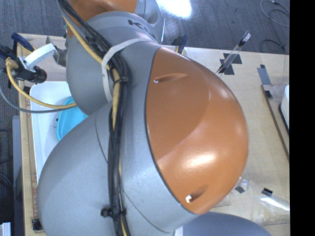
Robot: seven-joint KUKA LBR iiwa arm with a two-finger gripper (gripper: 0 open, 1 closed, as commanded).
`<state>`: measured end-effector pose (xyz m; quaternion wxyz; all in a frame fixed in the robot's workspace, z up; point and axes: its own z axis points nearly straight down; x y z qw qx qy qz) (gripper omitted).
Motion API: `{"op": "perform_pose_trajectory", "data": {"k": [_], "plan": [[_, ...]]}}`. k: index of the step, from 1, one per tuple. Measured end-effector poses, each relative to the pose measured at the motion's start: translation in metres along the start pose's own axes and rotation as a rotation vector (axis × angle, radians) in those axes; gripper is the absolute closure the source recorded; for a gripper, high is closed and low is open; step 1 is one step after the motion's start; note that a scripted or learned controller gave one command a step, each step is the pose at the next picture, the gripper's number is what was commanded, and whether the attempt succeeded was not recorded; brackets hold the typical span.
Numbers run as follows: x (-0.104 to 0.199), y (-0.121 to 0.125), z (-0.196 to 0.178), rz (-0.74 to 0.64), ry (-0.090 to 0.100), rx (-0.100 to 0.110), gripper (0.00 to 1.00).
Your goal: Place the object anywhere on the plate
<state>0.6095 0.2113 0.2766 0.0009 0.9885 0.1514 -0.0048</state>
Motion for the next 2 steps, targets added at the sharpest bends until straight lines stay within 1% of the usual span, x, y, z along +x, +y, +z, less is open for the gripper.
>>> {"op": "perform_pose_trajectory", "data": {"k": [2], "plan": [[0.0, 0.0, 0.0, 0.0, 0.0, 0.0, 0.0]]}}
